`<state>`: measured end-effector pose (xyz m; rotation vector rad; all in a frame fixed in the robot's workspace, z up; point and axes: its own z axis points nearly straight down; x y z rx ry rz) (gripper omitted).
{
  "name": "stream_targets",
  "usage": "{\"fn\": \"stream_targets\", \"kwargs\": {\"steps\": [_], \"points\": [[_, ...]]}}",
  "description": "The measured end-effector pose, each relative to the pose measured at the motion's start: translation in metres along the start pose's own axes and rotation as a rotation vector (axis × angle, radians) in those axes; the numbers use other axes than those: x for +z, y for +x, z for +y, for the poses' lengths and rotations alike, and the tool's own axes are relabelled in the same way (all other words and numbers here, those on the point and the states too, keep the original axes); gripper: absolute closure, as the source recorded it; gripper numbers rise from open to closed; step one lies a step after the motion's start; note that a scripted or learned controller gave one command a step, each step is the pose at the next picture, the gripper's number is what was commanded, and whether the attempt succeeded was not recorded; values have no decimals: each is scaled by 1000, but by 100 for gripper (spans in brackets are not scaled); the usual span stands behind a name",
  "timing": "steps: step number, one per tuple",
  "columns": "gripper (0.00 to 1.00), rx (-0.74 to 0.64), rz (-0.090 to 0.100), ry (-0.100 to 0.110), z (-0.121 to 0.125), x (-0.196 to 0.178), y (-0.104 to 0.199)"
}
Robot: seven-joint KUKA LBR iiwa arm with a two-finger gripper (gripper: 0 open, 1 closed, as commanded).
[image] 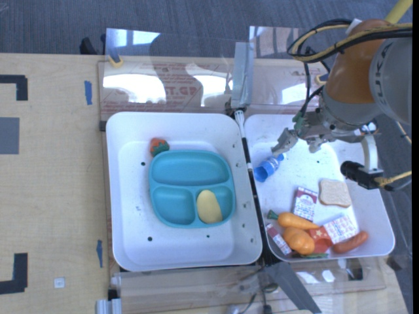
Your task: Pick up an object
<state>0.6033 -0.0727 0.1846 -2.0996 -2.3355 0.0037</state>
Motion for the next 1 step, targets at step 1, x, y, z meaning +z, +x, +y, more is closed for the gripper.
{"fn": "stream_targets", "kwargs": {"steps": [1], "points": [[0, -182, -1, -9, 11, 97, -25]]}}
